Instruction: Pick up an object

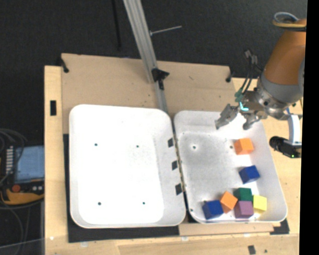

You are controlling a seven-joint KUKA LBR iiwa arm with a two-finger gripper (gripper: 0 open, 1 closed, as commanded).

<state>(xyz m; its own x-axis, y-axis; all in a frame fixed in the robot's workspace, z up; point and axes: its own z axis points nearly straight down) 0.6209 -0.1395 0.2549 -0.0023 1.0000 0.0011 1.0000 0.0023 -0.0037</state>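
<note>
Gripper (237, 118) hovering over right bin's (200, 167) far edge, fingers spread wide and holding nothing, orange block (244, 146) lying just beside, other blocks clustering at near right corner.

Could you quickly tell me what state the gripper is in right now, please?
Gripper: open, fingers spread, holding nothing, above the right bin near the orange block.

**My tool above the right bin's far edge**

My tool (237, 119) hangs over the far part of the right bin (200, 162), its two fingers spread apart with nothing between them. Just beyond it lies an orange block (244, 146); a blue block (249, 174) sits nearer the front. A cluster crowds the near corner: blue (213, 209), orange (229, 200), green (245, 194), purple (244, 209) and yellow (260, 202) blocks. The left bin (121, 165) sits beside it on my bench (109, 83).
</note>
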